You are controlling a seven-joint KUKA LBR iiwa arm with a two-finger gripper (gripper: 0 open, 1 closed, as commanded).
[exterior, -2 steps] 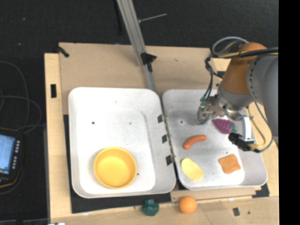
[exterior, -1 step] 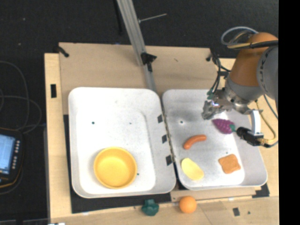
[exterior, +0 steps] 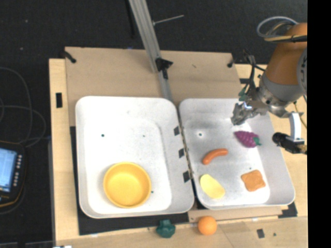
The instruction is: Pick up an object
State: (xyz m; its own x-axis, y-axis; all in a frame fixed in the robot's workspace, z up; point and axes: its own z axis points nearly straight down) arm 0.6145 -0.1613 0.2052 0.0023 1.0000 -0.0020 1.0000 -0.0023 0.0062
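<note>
The right bin (exterior: 207, 115) holds a purple grape bunch (exterior: 246, 138), an orange sausage (exterior: 214, 155), a pale yellow piece (exterior: 211, 186) and an orange-brown block (exterior: 253, 180). A yellow bowl (exterior: 126, 184) sits in the left bin (exterior: 98, 118) near its front. My gripper (exterior: 241, 114) hangs over the back right of the right bin, just above and left of the grape bunch. Nothing shows between its fingers.
An orange ball (exterior: 207, 225) and a small green thing (exterior: 165, 229) lie on the bench in front of the bins. A slanted metal post (exterior: 147, 32) rises behind the gap between the bins. A tablet (exterior: 8, 172) sits at the far left.
</note>
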